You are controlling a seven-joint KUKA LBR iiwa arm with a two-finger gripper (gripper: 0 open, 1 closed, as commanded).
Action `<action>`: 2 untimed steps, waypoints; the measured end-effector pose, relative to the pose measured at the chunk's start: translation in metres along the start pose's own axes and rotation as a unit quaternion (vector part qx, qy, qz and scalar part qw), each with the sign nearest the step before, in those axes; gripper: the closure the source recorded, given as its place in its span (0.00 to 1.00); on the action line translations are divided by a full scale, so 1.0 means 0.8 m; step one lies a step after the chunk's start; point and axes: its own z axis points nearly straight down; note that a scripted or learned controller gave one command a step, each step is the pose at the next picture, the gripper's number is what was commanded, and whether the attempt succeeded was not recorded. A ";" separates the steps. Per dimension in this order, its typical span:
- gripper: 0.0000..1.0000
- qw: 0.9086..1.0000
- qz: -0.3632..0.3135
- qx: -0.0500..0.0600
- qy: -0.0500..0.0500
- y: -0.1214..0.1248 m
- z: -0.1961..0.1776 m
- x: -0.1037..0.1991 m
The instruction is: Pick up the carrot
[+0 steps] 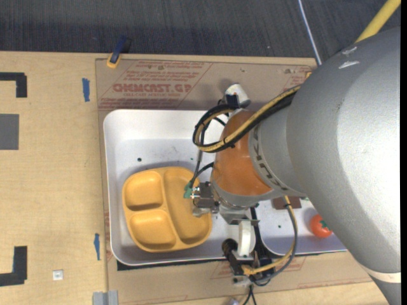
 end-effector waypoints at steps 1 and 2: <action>1.00 0.999 -0.047 0.003 -0.005 -0.006 0.009 0.053; 1.00 0.967 0.255 0.001 -0.001 -0.004 0.012 0.048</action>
